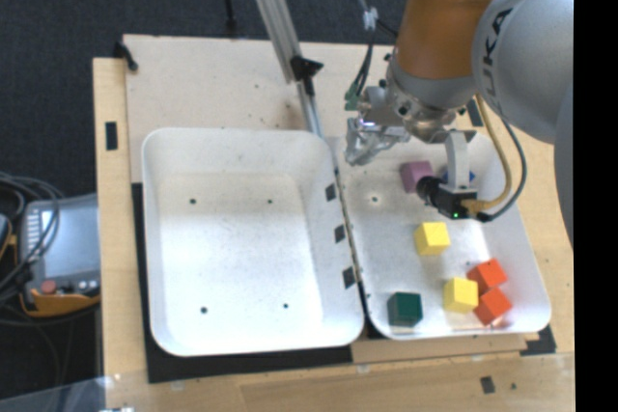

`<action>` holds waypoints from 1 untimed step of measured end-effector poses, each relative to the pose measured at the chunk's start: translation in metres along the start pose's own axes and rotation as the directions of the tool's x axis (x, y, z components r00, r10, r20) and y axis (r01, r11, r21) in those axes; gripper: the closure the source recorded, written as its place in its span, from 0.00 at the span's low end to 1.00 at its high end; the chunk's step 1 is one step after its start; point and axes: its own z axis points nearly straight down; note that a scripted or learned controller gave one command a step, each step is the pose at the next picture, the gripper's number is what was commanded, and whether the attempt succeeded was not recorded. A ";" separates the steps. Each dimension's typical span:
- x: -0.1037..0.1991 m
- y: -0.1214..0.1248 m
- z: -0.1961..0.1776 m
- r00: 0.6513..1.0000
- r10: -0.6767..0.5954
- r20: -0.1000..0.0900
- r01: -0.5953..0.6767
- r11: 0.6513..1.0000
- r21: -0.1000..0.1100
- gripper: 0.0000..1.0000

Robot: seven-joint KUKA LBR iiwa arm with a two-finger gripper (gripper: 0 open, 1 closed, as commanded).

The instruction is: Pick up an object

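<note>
1. The gripper (367,145) is seen over the upper left corner of the right bin (386,227), near the divide between the two bins on the worktop (193,82)
2. Whether the gripper is released or clenched cannot be told, and nothing is seen held in it
3. The candidate objects are all found in the right bin: a pink block (416,175) just beside the wrist, a yellow block (432,237) mid-bin, and a second yellow block (461,293), two orange blocks (491,288) and a green block (406,308) along the near edge
4. The step in hand is judged to be the approach, with no object yet lifted
5. A descent centred on one block is called for next, the pink block being nearest
</note>
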 end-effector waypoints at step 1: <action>0.056 -0.019 0.018 1.000 -0.002 0.000 0.002 1.000 0.001 1.00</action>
